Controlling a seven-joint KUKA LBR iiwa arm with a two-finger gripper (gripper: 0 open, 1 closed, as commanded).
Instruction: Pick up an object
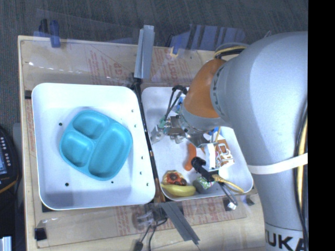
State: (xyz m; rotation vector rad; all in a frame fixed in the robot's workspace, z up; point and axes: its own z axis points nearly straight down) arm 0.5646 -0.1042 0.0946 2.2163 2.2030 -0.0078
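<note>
Currently two white bins on the desk (78, 67), side by side.

Left bin (47, 140): one blue plate (96, 144), glossy plastic, rounded, three compartments, sitting mid-bin.

Right bin (157, 106): five loose pick candidates, all bunched in the near right corner.
- one banana (180, 191), yellow, curved, against the near wall
- one round red-yellow piece (174, 178), touching the banana's far side; can't tell what kind
- one carrot (189, 158), orange, tapered, partly under the wrist gear
- one carton (221, 153), white with orange print, far part hidden by the arm (261, 103)
- one small grey-green lump (203, 184) just right of the banana, too small to identify

Claw (163, 130) sits over bare bin floor in the right bin's left half, near the wall shared with the left bin, apart from the pile. Open or closed: cannot tell, too small and cluttered. Arm covers the bin's right wall and far right corner.
</note>
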